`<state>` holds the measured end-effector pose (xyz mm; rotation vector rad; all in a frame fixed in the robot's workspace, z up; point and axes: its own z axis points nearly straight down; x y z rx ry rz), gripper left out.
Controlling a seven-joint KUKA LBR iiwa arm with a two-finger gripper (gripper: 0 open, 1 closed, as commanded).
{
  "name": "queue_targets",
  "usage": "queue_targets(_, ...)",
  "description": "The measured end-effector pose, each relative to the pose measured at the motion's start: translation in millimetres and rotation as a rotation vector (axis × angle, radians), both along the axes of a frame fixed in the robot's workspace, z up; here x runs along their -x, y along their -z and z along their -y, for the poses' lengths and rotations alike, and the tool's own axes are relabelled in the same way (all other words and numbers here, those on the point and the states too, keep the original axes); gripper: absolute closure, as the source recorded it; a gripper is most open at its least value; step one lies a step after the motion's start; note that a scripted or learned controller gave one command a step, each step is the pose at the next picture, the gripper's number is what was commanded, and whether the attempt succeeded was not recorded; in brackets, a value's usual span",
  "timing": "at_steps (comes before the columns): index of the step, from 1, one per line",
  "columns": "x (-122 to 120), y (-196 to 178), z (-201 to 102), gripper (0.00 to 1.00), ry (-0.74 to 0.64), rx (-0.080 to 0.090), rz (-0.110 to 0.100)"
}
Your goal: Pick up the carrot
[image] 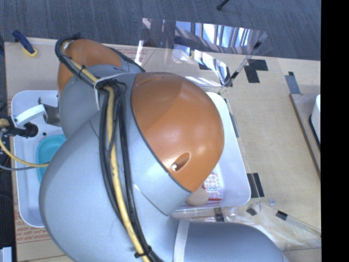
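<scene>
- Nearest the lens: big grey robot arm with a glossy orange dome joint, black and yellow cables running down its side. From my seat it covers most of both bins.
- Shallow white plastic left bin: the arm's wrist end hangs over it, with the gripper low near the bin's far end.
- Jaws: I cannot tell how wide they stand or whether anything is in them. Too much arm in the way.
- Light-blue rounded plastic item lies in the left bin, near the gripper, partly under the arm.
- Shallow white plastic right bin: a red-and-white printed packet and a pale rounded lump peek out by its near wall, below the dome.
- Carrot: I cannot place it. The orange I see belongs to the arm. My guess is it sits hidden under the arm in one of the bins.
- Progress, my call: arm is placed over the left bin, grasp unconfirmed, nothing visibly lifted. Left to do: confirm a grip on the carrot and raise it clear of the bin.
</scene>
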<state>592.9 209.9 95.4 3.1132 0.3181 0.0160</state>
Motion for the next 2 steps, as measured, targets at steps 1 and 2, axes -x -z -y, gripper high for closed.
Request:
queue_targets(1, 0, -5, -3, 1.0, -0.009, 0.001, 0.002)
queue_targets(2, 43, -123, 33, 1.0, -0.003, -0.01, -0.01)
